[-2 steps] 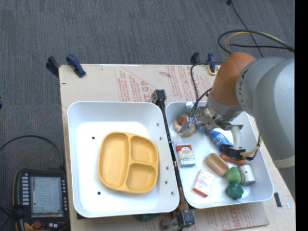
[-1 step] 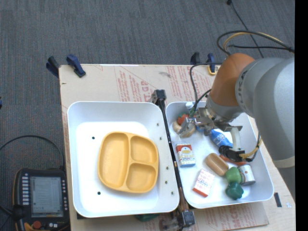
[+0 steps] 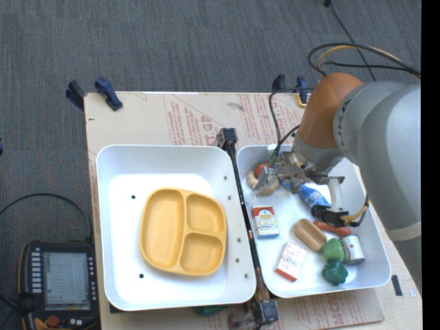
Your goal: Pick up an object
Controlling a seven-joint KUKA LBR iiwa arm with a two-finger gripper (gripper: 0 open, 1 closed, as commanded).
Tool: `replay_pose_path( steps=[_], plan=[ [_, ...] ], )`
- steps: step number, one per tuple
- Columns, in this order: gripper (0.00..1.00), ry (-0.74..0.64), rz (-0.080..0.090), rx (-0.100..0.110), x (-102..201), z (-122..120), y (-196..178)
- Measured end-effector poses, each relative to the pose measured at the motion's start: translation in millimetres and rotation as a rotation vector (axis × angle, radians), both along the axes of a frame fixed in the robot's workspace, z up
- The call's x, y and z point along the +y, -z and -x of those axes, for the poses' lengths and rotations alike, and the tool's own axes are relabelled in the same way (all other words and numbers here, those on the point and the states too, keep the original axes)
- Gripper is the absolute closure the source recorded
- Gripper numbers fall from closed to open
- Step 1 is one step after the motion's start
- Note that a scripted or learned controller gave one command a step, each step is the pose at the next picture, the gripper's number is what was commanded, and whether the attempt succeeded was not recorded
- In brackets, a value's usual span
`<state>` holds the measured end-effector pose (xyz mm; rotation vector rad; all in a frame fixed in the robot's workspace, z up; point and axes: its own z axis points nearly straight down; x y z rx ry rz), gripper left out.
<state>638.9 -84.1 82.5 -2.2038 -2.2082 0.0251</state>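
Observation:
My gripper is down in the right bin, at its far left corner. It is right against a small brown and red object, and where the two meet is hidden. A blue bottle lies just to the gripper's right. Nearer the front lie a small red and white box, a brown sausage-shaped piece, a red and white packet, an orange strip, a small can and two green pieces.
The left bin holds a yellow divided plate. The arm's grey body and orange band hang over the right bin's far side. Blue clamps grip the board's far edge. A pendant sits on the floor at left.

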Motion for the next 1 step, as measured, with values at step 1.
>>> replay_pose_path(
  steps=[1],
  plan=[
    [0.0,-0.003,0.002,-0.018,3.5,-3.7,-2.0]
  ],
)
